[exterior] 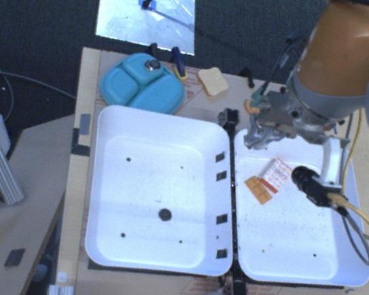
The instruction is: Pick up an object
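Note:
A small red-and-white packet (279,173) lies in the right bin (304,264), with an orange wafer-like piece (258,189) touching its near left side. In the left bin (122,244) rests a small dark round object (165,214). My gripper (256,139) hangs over the far left corner of the right bin, a little left of and beyond the packet. The bulky orange-banded wrist (343,50) covers much of the bin's far side. Nothing shows between the gripper and the packet.
Behind the left bin sits a blue lidded container (144,84), and a tan sponge-like block (213,81) lies to its right. A black cylinder (311,184) with a yellow cable juts from the arm over the right bin. A dark divider (228,184) separates the bins.

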{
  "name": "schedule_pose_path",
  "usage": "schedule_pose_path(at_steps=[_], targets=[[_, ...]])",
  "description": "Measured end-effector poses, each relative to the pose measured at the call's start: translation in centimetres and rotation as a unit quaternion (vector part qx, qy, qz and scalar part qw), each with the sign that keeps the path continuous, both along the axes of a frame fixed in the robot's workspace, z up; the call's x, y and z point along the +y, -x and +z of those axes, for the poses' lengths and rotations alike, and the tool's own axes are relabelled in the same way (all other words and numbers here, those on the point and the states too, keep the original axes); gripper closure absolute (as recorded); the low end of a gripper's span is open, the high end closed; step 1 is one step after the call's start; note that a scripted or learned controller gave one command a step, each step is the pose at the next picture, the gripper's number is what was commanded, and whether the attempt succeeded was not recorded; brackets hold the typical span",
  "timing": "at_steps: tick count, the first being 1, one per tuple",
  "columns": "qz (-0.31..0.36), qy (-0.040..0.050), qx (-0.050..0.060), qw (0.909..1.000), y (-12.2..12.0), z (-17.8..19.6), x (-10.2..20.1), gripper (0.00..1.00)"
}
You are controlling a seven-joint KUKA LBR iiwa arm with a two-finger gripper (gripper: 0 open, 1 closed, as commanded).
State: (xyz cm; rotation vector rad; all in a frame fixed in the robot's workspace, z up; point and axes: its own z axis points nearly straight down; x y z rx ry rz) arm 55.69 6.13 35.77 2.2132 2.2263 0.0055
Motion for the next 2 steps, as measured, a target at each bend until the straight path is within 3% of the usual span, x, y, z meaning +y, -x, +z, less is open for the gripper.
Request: schedule_pose_path(at_steps=[1, 2], targets=[[0.006, -0.0021, 0.001, 1.0000, 2.6, 0.7, 12.9, 1.00], [0.001, -0.0042, -0.008, 1.0000, 1.7, 17.9, 14.8, 1.00]])
